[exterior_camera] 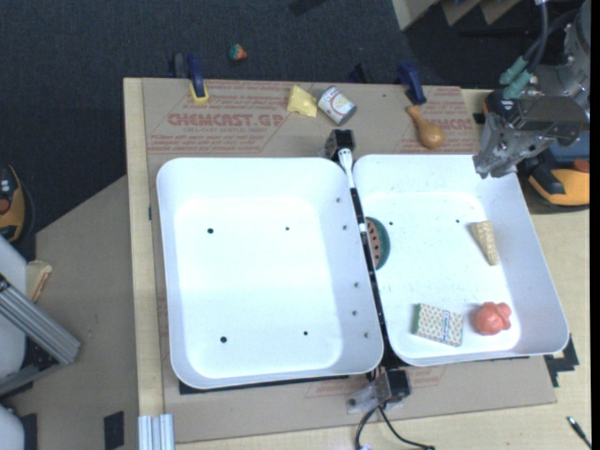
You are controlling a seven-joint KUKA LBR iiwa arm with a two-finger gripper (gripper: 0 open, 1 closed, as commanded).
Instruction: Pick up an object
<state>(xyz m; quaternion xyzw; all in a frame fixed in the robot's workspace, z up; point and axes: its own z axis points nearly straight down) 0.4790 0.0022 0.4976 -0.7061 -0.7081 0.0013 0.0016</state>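
Observation:
The right bin (pixel 525 204) holds a tan cone-shaped piece (pixel 485 242) near its right wall, a red lumpy object (pixel 490 318) at the front right, and a patterned square pad (pixel 439 324) beside it. A round dark green and brown object (pixel 376 243) leans on the wall between the bins. My gripper (pixel 494 156) hangs over the far right corner of the right bin, above and behind the tan piece, touching none of the objects. Nothing shows between its fingers.
The left bin (pixel 178 251) sits beside the right one. On the cardboard behind the bins lie a yellow piece (pixel 302 102), a small white box (pixel 337 105) and a brown pear-shaped object (pixel 427 127). Blue clamps (pixel 196 75) hold the board's far edge.

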